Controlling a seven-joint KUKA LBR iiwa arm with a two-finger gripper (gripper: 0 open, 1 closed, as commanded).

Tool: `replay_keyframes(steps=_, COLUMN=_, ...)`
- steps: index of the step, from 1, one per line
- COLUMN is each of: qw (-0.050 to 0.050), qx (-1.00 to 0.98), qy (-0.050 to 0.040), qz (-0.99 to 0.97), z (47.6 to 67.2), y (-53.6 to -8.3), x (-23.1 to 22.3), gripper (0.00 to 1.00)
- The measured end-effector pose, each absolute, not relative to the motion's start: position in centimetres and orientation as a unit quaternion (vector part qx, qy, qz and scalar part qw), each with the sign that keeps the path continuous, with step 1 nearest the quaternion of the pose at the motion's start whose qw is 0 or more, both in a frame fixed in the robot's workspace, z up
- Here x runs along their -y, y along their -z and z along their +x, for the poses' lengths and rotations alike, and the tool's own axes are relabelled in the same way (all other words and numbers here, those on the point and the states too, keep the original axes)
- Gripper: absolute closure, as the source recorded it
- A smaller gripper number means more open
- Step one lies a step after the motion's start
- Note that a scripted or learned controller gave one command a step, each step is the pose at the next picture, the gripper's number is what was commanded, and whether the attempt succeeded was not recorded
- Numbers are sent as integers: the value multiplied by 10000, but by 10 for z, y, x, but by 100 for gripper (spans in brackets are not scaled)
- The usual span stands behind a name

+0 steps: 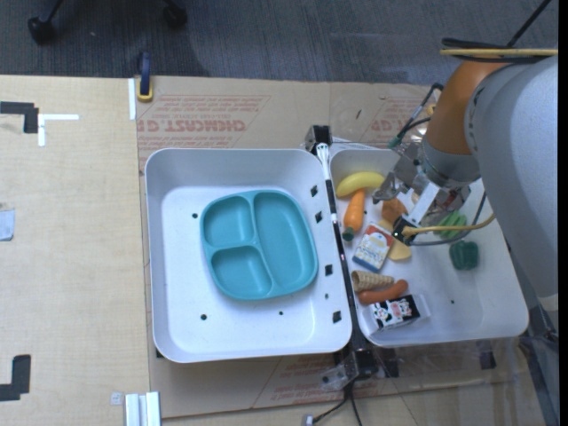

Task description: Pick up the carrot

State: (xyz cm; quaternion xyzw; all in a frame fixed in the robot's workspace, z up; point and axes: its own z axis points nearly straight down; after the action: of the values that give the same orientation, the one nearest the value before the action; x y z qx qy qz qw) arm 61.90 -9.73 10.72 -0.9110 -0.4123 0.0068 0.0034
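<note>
Looming closest, our grey arm (524,149) hangs its gripper (404,211) over the right bin (497,313); we cannot tell its state. We are on the approach: the carrot (355,209) lies just beside it, under the banana (359,182), needing a leftward shift.

This is a robotics lab or test cell rather than a home or kitchen; the two white bins (240,162) sit on flattened printed cardboard (204,118) laid over a pale wooden bench (62,264); black brackets (22,114) are fixed to the bench; grey office carpet (266,25) lies beyond, with the wheeled base of a chair (106,3) on it; the grey and orange industrial arm (497,122) trails loose cables (448,229).
</note>
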Motion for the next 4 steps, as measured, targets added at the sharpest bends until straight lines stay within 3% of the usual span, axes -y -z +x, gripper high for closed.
replay_keyframes(steps=1, qw=22, qx=3658, qy=-40, qz=-9307, z=642, y=-91, x=94, gripper=0)
replay_keyframes(steps=2, qw=13, qx=3650, qy=-27, qz=-9310, z=583, y=-191, x=49, gripper=0)
replay_keyframes(steps=3, qw=15, qx=3715, qy=-34, qz=-9284, z=565, y=-191, x=23, gripper=0)
replay_keyframes(steps=4, qw=16, qx=3084, qy=-32, qz=-9512, z=553, y=-190, x=40, gripper=0)
